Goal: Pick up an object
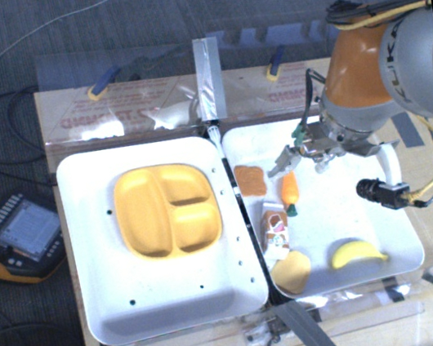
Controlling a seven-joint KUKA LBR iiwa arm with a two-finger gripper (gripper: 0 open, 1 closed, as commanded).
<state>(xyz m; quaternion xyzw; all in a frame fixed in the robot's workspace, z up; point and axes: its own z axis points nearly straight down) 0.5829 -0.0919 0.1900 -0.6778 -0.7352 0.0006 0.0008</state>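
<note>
My gripper [303, 163] hangs over the back of the right bin [391, 220], just beyond an orange carrot [288, 189] with a green tip. Its fingers stand open, one fingertip [278, 167] towards the carrot's far end, and nothing sits between them. A brown toast-like slice [250, 179] lies at the bin's left wall. A small printed packet [274, 228] lies below the carrot. Near the front wall are a tan rounded piece [292, 271] and a yellow banana [357, 253].
The left bin [105, 295] holds a yellow divided plate [166, 209]. A black fitting [381, 190] on the arm hangs over the right bin's right side. A handheld controller [20, 236] lies on the floor at the left.
</note>
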